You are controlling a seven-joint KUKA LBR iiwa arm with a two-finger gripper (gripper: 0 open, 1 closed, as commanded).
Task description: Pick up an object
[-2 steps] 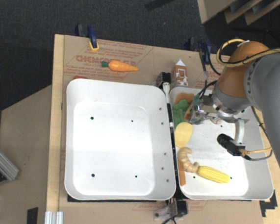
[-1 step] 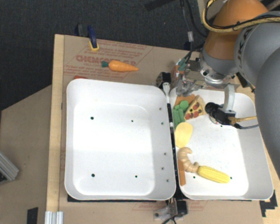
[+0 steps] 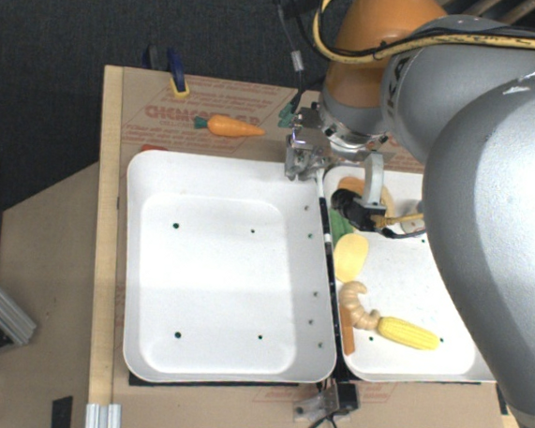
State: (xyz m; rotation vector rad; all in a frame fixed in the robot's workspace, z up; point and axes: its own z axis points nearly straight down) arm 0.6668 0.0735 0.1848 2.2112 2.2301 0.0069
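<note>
Faded red lettering is running across the brown cardboard sheet (image 3: 114,241) under the bins, too washed out to read. On that sheet, beyond the left bin, a small orange toy carrot (image 3: 233,127) with a green tip is lying on its side, and a blue and yellow clip (image 3: 177,75) is sitting at the far edge. The 2 shallow white plastic bins are lying side by side: the left bin (image 3: 223,279) is showing 4 dark dots on its floor, while the right bin (image 3: 394,362) is holding a yellow toy corn cob (image 3: 407,334), a tan knobbly toy piece (image 3: 358,305) touching the cob's end, a pale yellow rounded piece (image 3: 350,254) and a green piece (image 3: 339,225) against the dividing rims. The metal 2-finger gripper (image 3: 332,177) is hanging over the far end of the divide; whether it is wide or narrow cannot be told. Dark carpet (image 3: 71,11) is surrounding the bench.
</note>
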